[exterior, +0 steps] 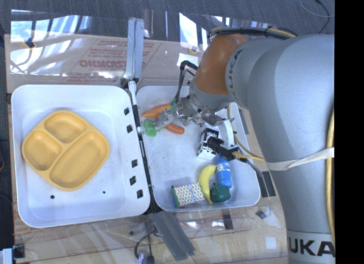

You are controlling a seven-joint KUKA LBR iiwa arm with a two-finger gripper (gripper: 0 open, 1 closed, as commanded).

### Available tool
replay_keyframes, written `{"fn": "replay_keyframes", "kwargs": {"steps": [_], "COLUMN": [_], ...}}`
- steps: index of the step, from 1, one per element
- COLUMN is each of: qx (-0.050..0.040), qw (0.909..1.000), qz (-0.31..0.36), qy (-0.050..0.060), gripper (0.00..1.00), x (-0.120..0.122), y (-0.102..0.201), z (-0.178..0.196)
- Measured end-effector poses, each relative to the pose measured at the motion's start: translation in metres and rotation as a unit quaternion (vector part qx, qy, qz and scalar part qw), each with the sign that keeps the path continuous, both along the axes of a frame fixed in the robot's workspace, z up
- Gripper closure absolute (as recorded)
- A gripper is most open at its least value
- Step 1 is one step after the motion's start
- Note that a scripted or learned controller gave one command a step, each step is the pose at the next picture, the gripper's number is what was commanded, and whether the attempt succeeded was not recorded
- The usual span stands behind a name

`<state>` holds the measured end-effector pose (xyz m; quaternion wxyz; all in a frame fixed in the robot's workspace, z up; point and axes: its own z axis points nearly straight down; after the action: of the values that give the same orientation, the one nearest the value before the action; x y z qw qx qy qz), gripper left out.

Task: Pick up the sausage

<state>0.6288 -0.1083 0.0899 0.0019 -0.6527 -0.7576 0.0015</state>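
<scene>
Looked like a robotics lab setup: a big grey KUKA-branded arm [284, 115] hung over two shallow white plastic bins [34, 200] on a bench, with loose cables [315, 1] on grey carpet.

Yellow plate [65, 149], white bins [34, 200] — sausage [176, 128] seemingly orange-red.

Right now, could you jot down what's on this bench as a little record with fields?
left bin: holds a yellow divided plate
right bin: holds the items below
far end: carrot, sausage, green piece
near end: banana, blue bottle, patterned box, dark green item
gripper: low over the carrot and sausage
grasp: cannot tell
</scene>
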Motion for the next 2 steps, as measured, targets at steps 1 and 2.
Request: {"fn": "replay_keyframes", "kwargs": {"steps": [1,2], "qx": [-0.0005,-0.0003], "qw": [0.9972,0.9960], "qz": [-0.075,-0.089], "qy": [0.000,0.001], "gripper": [0.00,0.00], "x": [0.021,-0.015], "y": [0.012,0.004], "z": [0.017,-0.001]}}
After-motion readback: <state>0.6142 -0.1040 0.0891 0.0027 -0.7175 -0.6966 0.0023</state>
